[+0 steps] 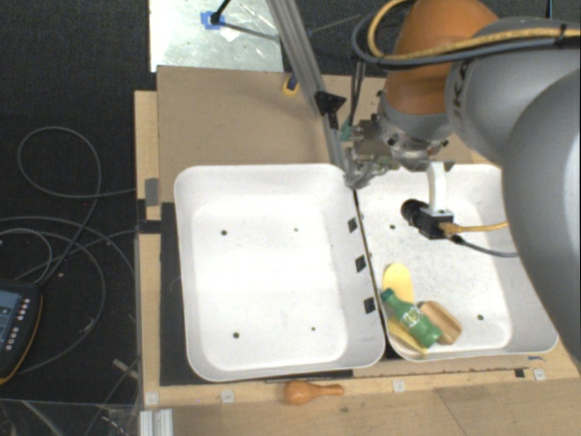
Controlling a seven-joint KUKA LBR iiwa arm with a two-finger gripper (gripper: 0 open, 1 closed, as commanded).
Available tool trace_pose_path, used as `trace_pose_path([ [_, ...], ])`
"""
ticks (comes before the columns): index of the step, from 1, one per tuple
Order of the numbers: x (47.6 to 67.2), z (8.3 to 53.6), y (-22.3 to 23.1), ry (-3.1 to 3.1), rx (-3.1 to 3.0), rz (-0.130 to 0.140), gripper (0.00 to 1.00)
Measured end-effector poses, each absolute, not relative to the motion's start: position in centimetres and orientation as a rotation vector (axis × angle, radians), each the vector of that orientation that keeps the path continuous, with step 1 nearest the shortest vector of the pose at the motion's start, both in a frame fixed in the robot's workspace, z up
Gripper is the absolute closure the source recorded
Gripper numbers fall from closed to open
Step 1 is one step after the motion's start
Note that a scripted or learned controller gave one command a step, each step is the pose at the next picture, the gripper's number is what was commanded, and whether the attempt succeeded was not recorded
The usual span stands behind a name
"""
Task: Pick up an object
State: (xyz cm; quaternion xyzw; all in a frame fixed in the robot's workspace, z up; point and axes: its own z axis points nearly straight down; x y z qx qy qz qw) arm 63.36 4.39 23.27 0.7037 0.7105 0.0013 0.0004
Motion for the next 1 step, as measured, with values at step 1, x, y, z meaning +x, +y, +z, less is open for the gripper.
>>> trace_pose_path([
  [1, 65.35, 24.31, 9.76, 2.232, 2.208, 0.008, 1.00],
])
